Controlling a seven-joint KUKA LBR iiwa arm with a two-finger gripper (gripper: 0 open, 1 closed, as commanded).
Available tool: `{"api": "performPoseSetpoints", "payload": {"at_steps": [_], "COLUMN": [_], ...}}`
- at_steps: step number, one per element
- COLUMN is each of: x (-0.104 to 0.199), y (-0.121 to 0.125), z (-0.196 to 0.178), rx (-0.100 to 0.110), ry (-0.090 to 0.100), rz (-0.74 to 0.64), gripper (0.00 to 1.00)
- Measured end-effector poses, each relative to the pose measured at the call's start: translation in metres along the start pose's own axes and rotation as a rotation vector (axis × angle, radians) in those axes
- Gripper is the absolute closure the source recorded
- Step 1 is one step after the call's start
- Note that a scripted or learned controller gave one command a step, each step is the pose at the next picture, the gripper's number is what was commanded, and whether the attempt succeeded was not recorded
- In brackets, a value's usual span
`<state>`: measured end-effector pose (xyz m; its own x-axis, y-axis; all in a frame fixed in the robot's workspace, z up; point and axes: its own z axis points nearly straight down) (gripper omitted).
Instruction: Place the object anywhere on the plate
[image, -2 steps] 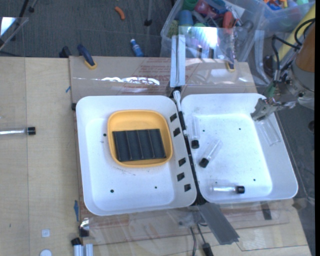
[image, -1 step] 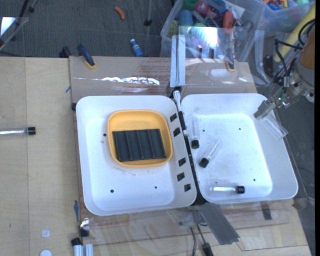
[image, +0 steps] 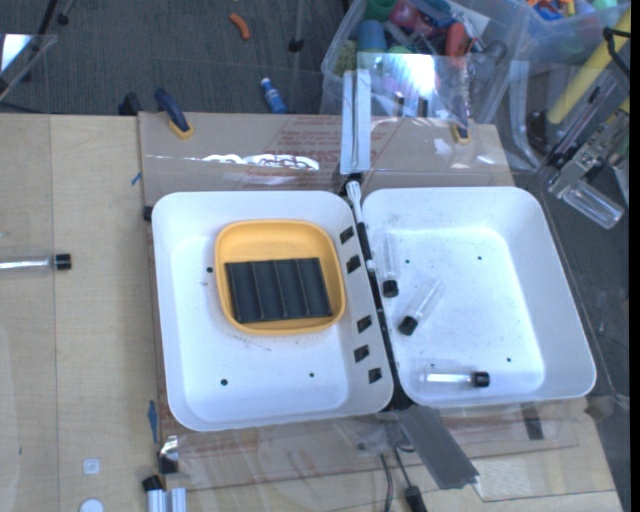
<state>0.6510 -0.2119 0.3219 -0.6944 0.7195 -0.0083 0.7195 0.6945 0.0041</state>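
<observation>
A yellow plate (image: 226, 262) with rounded corners lies in the left white bin (image: 200, 385), toward its back. A dark grey ridged block (image: 278, 289) rests flat on the plate and covers most of its floor. Three clear tubes with black caps lie in the right white bin (image: 525, 255): one near the dividing edge (image: 387, 266), one slanted in the middle (image: 420, 305), and one along the front wall (image: 452, 379).
Small black tabs (image: 358, 300) run down the seam between the bins. A capped tube (image: 35, 263) lies on the wooden bench at the far left. A clear tub of clutter (image: 440, 40) stands beyond the bins at the back right.
</observation>
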Motion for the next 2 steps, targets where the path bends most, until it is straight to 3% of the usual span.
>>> {"api": "performPoseSetpoints", "payload": {"at_steps": [1, 2], "x": [0.004, -0.013], "y": [-0.021, 0.001], "z": [-0.115, -0.112], "rx": [-0.001, -0.002], "ry": [-0.001, -0.001], "rz": [-0.263, -0.548], "gripper": [1.00, 1.00]}}
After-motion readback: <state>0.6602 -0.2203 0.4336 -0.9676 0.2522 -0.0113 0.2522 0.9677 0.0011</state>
